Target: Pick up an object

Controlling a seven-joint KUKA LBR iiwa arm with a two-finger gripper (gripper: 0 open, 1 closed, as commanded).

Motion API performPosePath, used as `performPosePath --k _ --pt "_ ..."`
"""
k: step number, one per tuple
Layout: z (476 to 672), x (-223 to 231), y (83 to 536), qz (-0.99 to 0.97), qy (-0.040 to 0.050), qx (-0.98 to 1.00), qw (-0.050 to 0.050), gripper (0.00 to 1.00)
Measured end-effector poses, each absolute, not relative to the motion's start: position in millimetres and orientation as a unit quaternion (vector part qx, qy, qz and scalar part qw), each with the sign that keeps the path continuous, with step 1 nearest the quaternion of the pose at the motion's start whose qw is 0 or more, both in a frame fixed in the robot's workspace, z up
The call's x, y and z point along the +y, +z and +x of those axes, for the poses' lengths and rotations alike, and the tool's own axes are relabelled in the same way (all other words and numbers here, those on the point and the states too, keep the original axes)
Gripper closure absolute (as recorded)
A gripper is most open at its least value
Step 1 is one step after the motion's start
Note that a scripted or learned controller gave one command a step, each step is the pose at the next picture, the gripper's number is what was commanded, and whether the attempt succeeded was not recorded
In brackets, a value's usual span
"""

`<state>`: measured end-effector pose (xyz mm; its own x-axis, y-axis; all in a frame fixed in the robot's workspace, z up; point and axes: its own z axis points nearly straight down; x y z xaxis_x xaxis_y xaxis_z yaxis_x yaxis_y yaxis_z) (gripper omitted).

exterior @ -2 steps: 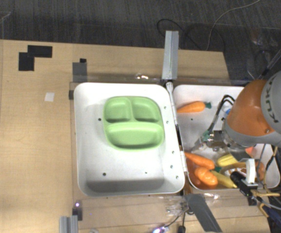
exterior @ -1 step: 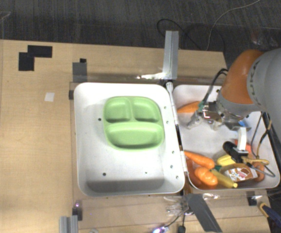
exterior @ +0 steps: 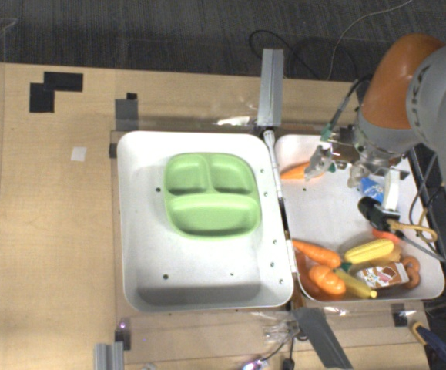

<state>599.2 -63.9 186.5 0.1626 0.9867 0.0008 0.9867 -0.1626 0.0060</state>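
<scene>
Beneath our arm (exterior: 407,91), which reaches in from the right, sits the right bin (exterior: 323,222), with the left bin (exterior: 138,230) and its green divided tray (exterior: 209,193) well off to the jaws' left. Our gripper (exterior: 321,160) hovers at the right bin's far left corner, and we cannot tell whether it is released or clenched. Just to the left of the jaws, nearly touching them, lies a small orange carrot piece (exterior: 292,173); its long axis runs roughly left to right, and we judge it the nearest pick. Well toward the near edge from the jaws lie a longer carrot (exterior: 316,252), a yellow corn cob (exterior: 370,250) and a ketchup packet (exterior: 382,275), clustered together.
</scene>
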Motion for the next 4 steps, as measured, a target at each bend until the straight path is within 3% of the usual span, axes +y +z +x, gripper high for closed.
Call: performPosePath --k 1,2,3,4 --pt "625.5 -122.5 136.9 0.729 0.0015 0.685 0.002 0.00" --pt "671.4 -94.0 88.4 0.720 0.0029 0.694 0.003 0.00" --pt "618.1 -119.3 89.1 0.701 0.0030 0.713 0.004 0.00" --pt "621.3 -117.0 102.0 0.700 0.0066 0.714 0.007 1.00"
